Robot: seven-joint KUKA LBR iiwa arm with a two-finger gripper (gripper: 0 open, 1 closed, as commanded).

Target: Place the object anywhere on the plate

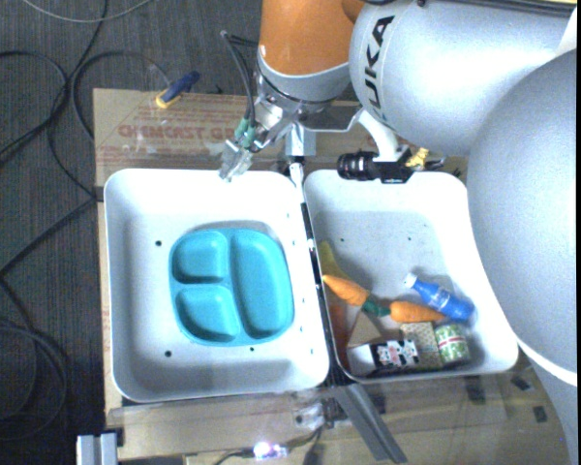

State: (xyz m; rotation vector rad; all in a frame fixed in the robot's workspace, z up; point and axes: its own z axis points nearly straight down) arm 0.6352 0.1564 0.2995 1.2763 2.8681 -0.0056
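— Blue plate (234, 286), 3 compartments, sits in the left bin (126, 260). Where's the gripper (240, 155)?

— Above that bin's far rim, under the orange band. I cannot tell how its fingers stand, nor see anything between them.

— And the objects?

— In the right bin (436, 206): 2 carrots (347, 290) (413, 311), a blue bottle (442, 298), a green can (452, 342), a black-and-white carton (397, 355), clustered at the near side, well apart from the plate.
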